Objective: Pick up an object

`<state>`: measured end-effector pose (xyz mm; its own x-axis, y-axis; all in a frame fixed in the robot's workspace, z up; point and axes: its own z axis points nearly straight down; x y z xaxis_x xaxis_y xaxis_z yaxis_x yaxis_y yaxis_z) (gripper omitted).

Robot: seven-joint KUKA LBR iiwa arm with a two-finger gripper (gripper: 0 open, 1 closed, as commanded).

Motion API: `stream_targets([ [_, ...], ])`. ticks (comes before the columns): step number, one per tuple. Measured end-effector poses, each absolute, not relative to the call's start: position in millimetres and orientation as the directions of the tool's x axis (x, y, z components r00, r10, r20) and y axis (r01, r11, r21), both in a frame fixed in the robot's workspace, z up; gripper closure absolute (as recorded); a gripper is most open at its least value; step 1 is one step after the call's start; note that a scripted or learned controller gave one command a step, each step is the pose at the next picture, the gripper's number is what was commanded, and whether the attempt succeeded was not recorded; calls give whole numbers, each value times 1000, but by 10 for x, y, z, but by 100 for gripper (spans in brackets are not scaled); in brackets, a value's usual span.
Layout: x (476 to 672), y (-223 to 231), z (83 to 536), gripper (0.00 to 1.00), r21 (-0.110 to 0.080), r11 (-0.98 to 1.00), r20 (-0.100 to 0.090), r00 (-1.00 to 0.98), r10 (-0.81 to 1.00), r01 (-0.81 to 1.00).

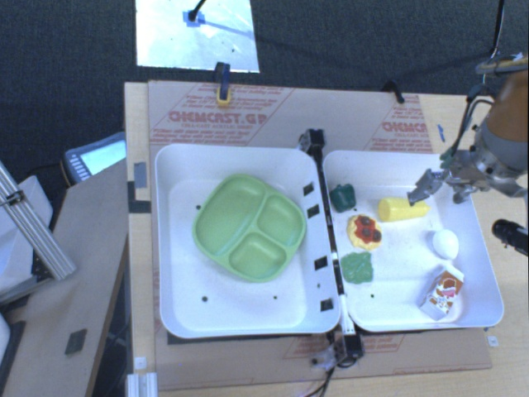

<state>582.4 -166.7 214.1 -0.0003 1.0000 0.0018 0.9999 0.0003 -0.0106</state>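
Camera view from above shows a table carrying two shallow white bins side by side. The left bin (173, 304) holds a pale green plastic tray (248, 227) with three rounded compartments, glossy and smooth. The right bin (488, 304) holds small toy foods: a dark green pepper (342, 196) near its far left corner, a yellow cylinder (402, 209) like a block of cheese, a flat round pizza piece (364, 231) with red and yellow topping, a bumpy green leafy piece (357, 267), a smooth white egg (445, 243), and a small white carton (443, 294) toward the near right corner. The grey arm reaches in from the right edge, its gripper (426, 185) hanging just above the yellow cylinder's right end. Whether the jaws are open or closed cannot be told. Nothing appears lifted yet; the pick seems still ahead.
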Motion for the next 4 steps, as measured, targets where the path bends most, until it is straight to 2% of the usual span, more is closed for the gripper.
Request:
stream_targets([
  [1, 5852, -1664, 2209, 0, 1, 3, 0, -3, 1000, 1000],
  [3, 5854, -1716, 964, 0, -1, 1, 0, -1, 1000, 1000],
  [4, 5861, -1712, 841, 0, 0, 1, 0, -1, 1000, 1000],
])
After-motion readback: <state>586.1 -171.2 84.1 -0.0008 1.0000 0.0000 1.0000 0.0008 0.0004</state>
